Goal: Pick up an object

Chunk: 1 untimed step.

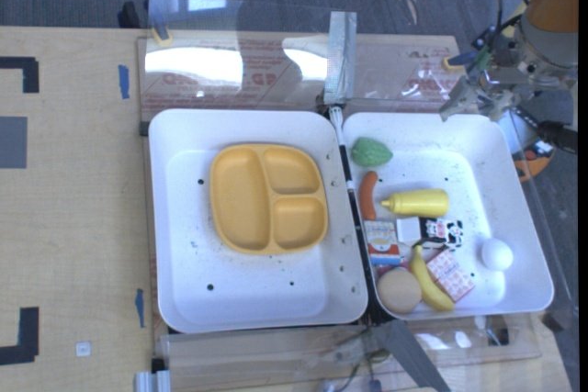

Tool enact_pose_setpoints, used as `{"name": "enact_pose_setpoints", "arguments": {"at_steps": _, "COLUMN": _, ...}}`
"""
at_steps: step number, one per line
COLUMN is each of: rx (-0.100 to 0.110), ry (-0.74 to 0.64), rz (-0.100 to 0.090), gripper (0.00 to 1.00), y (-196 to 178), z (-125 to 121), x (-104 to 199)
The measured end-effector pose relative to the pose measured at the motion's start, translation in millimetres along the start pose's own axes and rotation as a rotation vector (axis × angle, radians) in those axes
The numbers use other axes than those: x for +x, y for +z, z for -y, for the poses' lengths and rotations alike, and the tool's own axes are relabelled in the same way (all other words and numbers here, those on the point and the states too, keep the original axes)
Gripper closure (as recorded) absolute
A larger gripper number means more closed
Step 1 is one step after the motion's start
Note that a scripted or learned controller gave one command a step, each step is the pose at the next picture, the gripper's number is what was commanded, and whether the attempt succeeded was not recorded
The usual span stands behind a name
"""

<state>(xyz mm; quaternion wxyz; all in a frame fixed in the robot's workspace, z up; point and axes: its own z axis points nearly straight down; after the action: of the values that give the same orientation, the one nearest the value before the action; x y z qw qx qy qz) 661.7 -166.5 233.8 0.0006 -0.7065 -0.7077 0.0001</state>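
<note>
White plastic forms both shallow bins on the bench. The left bin (175,289) holds a yellow three-compartment plastic tray (268,197) near its centre. The right bin (478,142) holds the candidate objects, packed along its left and lower parts: a green leaf-shaped toy (371,151) at the upper left, a slim orange-red sausage toy (368,195) just below it along the left wall, a yellow mustard-style squeeze bottle (415,202) lying on its side, a small black-and-white carton (442,231), a red-and-white packet (382,241), a yellow banana toy (427,280), a tan round ball (399,289), a pink checked packet (451,274), and a white egg-shaped object (496,254) at the lower right.

The two-finger gripper (482,92) hangs over the upper right rim of the right bin, above and well apart from every object. Whether it is apart or together cannot be told; nothing is visibly held.

All objects lie down and to the left of the gripper in the view. The squeeze bottle is judged the nearest sizeable target. Its long axis runs left to right, cap end toward the sausage toy. A grasp across its short width is likely to suit best. Tight packing around the banana toy raises the risk of a failed pick there.
</note>
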Motion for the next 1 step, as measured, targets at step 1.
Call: {"name": "enact_pose_setpoints", "arguments": {"at_steps": 1, "rx": -0.001, "ry": 0.203, "rz": 0.0, "gripper": 0.0, "y": 141.7, "z": 62.8, "x": 26.1}}
